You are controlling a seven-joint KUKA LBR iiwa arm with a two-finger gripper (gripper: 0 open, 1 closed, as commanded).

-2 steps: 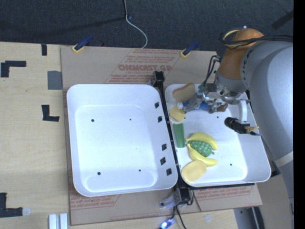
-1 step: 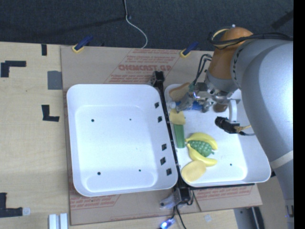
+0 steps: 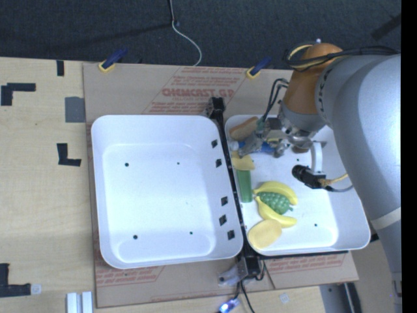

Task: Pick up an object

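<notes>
**White bins, and a gripper low over the far corner of the toys**

White and shallow, the left-hand plastic bin point(image 3: 111, 175) lies bare of objects. Just beside it, across the black clips of the shared edge, the right-hand white bin point(image 3: 339, 230) holds everything worth picking. Along its left wall lies a slim green stick-shaped piece point(image 3: 244, 186) with a pale yellow block point(image 3: 243, 163) at its far end. Nearer the middle sits a yellow banana-like toy point(image 3: 277, 189) touching a dark green knobbly toy point(image 3: 279, 203), and at the near edge a flat pale yellow oval piece point(image 3: 264, 234). At the far corner lies a tan rounded piece point(image 3: 242, 128), with something small and blue point(image 3: 251, 148) close by.

The grey arm's two-finger gripper point(image 3: 270, 142) hangs over that far corner, near the tan and blue items. Whether it is parted or closed I cannot tell.

This looks like the reach-and-descend step, with no grasp confirmed. The next move calls for settling squarely around one item, closing, then lifting clear of its neighbours.
</notes>
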